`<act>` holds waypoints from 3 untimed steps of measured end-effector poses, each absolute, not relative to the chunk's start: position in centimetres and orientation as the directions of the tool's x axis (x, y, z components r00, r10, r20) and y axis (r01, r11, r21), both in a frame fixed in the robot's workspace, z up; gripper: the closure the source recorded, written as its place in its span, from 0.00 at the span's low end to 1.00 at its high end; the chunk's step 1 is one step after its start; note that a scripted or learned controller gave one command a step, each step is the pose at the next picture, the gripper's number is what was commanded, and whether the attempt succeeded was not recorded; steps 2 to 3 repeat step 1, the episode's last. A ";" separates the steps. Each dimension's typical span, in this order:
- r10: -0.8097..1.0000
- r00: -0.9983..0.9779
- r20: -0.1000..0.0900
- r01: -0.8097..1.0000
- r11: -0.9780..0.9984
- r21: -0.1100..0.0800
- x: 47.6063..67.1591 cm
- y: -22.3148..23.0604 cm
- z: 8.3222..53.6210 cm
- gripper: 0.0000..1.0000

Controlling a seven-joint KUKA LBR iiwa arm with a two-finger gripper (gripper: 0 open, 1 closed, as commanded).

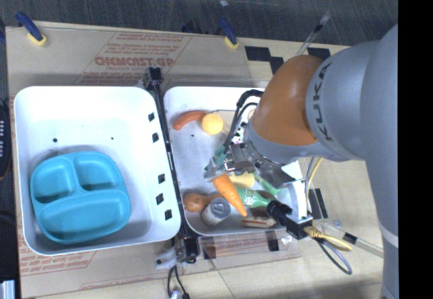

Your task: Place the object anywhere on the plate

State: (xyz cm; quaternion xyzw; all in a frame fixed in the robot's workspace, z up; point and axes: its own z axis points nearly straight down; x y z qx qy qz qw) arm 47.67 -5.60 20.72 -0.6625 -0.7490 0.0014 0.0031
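- Gripper hangs low in the right bin; I cannot tell how it is set.
- Carrot lies just below it.
- Blue divided plate sits far left, in the left bin.

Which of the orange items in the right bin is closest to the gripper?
The carrot, lying just below the gripper. The sausage sits at the bin's far end; the brown round item lies near the front left corner.
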 end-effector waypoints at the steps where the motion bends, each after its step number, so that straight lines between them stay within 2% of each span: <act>1: 0.993 -0.122 0.003 0.993 0.122 -0.006 47.7 -5.6 20.7 0.00; 3: 0.993 -0.122 0.003 0.993 0.122 -0.006 47.7 -5.6 20.7 0.00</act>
